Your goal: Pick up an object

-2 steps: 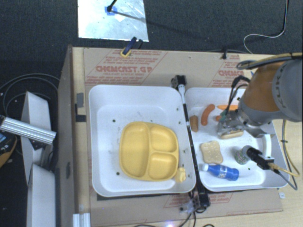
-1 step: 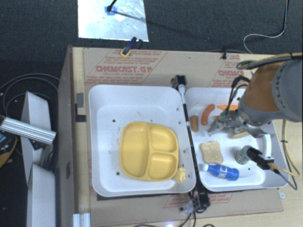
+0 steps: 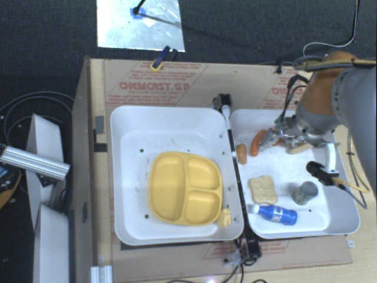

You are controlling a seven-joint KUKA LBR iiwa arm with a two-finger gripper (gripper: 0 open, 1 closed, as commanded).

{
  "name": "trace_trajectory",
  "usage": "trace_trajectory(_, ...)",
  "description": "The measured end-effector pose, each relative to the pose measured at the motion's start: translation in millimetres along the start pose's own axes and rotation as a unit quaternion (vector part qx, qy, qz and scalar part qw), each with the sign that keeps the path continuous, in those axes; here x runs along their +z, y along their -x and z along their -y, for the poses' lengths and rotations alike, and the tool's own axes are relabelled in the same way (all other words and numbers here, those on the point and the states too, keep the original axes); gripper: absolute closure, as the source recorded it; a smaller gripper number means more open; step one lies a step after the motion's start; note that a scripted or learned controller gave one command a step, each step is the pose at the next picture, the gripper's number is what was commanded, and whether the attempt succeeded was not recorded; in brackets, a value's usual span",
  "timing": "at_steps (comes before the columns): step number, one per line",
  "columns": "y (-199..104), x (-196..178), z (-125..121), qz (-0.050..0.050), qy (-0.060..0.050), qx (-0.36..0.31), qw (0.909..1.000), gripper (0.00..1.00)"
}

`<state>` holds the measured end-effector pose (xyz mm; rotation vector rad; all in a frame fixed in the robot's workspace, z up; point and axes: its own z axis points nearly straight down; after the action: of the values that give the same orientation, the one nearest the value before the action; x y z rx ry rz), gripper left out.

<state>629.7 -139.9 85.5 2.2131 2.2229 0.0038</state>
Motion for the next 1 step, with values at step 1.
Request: trace_trajectory(1, -16.7, 2.5, -28.0, 0.000, -0.023, 0.005, 0.9997, 0.00)
